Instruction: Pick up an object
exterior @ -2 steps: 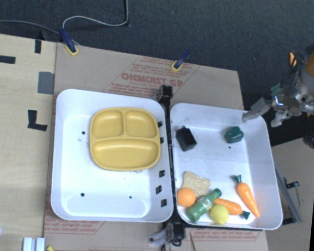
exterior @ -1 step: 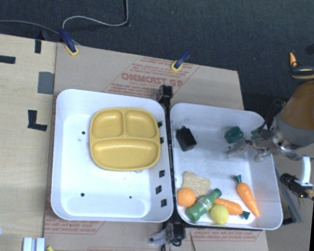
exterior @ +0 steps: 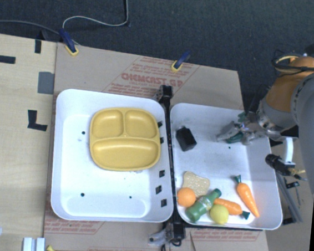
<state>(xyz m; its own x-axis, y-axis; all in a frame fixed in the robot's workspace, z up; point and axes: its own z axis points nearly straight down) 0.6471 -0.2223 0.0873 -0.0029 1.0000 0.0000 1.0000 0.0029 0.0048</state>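
Arm: grey KUKA arm with orange band (exterior: 291, 80) enters at the right of the frame, wrist over the upper right part of the right bin.
Gripper: two-finger gripper (exterior: 226, 136) sits over the upper middle of the shallow white right bin (exterior: 265, 161), pointing left; whether it is released or clenched cannot be told, and nothing is seen in it.
Black block: small black block (exterior: 185, 138) lies in the upper left of the right bin, near the gripper but apart from it.
Lower cluster: pale bread-like slice (exterior: 196, 182), orange round fruit (exterior: 186, 197), green bottle (exterior: 203, 205) and yellow lemon (exterior: 219, 213) lie close together at the bin's lower edge.
Carrots: one orange carrot (exterior: 247, 197) lies slanted at lower right; a second orange carrot (exterior: 230, 205) lies beside the lemon.
Left bin: shallow white left bin (exterior: 67, 185) holds a yellow three-compartment plastic plate (exterior: 125, 138) in its upper half.
Bench: cardboard sheet (exterior: 151, 77) under both bins.
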